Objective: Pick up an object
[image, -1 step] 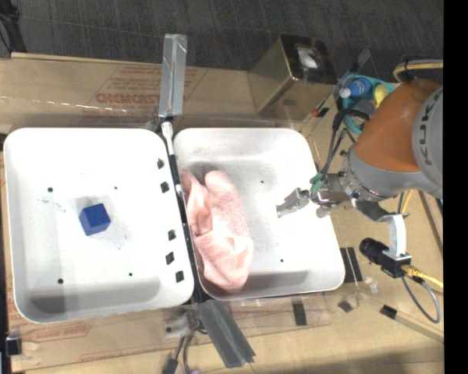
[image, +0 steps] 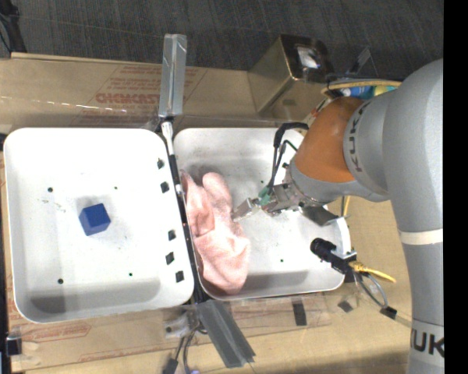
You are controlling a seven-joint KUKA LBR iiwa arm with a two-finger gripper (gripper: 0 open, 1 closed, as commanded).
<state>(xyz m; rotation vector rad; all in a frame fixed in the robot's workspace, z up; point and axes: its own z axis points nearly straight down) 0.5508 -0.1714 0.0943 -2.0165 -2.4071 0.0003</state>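
Seen from above at a slant: two shallow white bins sit side by side on a bench, and between them they hold two loose things, one blue cube and one pink cloth. The left bin (image: 31, 209) holds only the small blue cube (image: 95, 218), which sits a little left of the bin's middle with bare white floor on every side, well apart from all four walls. The right bin (image: 218, 142) holds the crumpled pink cloth (image: 214, 232), bunched in a long heap against the bin's left wall, beside the divider where the two bins meet; it runs from about mid-bin down toward the near wall. The rest of this bin's floor, to the right of the cloth, is bare. One grey robot arm (image: 398, 139) with an orange band reaches in from the right over the right bin. Its gripper (image: 246, 207) points left, its tips at the cloth's right edge. It cannot be told whether the tool is released or clenched, and nothing can be seen caught in it.
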